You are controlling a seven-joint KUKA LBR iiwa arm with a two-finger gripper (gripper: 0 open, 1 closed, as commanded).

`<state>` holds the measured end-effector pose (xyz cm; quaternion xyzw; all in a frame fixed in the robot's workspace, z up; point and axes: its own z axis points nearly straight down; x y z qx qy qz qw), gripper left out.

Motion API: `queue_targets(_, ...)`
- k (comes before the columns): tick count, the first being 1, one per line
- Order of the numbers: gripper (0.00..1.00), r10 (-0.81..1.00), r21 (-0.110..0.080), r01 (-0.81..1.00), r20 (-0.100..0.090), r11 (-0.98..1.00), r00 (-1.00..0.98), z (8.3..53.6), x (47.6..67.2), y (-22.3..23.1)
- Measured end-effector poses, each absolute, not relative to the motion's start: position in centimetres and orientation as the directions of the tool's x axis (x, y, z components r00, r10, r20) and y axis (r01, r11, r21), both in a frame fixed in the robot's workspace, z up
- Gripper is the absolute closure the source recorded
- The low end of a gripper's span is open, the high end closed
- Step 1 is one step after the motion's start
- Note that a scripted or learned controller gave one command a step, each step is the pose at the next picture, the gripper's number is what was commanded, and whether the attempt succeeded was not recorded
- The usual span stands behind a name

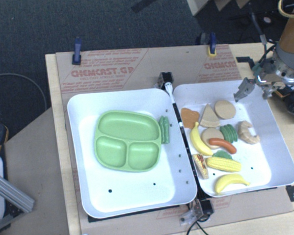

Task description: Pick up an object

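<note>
While the gripper [247,87] hovers over the back corner of the right bin [279,151], I cannot tell its state, and nothing is visibly held. Toy food lies heaped in that bin: a banana [198,140], corn [223,163], a sausage [222,144], a mushroom [247,131]. The left bin [89,183] holds a green divided tray [127,140]. By my judgement, picking has hardly begun.

Even, fairly bright overhead light, white bins [92,191] near overexposed with soft glare, faint shadows under the green tray [127,140] and toy food, dark floor underexposed, mild softness overall, arm at right edge slightly blurred
</note>
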<state>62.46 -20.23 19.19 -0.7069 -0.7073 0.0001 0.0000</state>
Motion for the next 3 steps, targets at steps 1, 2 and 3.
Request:
queue_targets(1, 0.00, 1.000, 0.001, 1.000, -0.001, -0.002, 0.002, 9.3, 56.1, -16.9)
queue_targets(2, 0.00, 1.000, 0.014, 1.000, -0.003, -0.001, 0.001, 9.0, 51.1, -11.6)
queue_targets(3, 1.00, 1.000, 0.013, 1.000, -0.002, -0.001, 0.001, 10.0, 51.2, -11.7)
